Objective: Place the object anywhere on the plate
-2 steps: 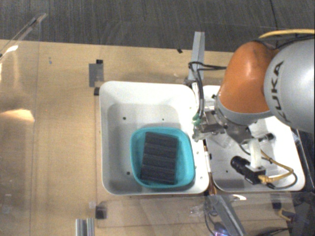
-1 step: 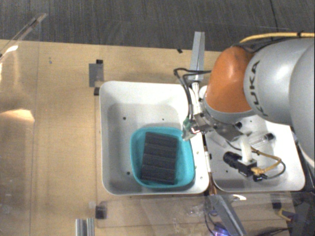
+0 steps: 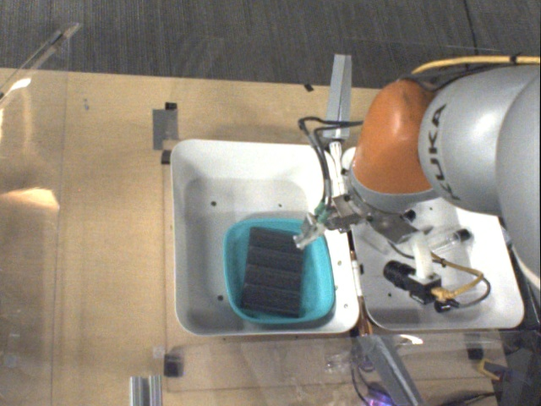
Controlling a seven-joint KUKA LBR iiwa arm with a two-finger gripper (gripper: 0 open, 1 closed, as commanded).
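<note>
Gripper [image 3: 308,233] state I cannot tell, hovers at the teal plate's [image 3: 321,294] right edge, where the dark ridged object [image 3: 272,271] already lies, apparently placed.

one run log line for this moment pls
arm: over bin divider | end effector: above plate's right rim | block: lying on plate | plate: in left bin | status: block on plate
</note>
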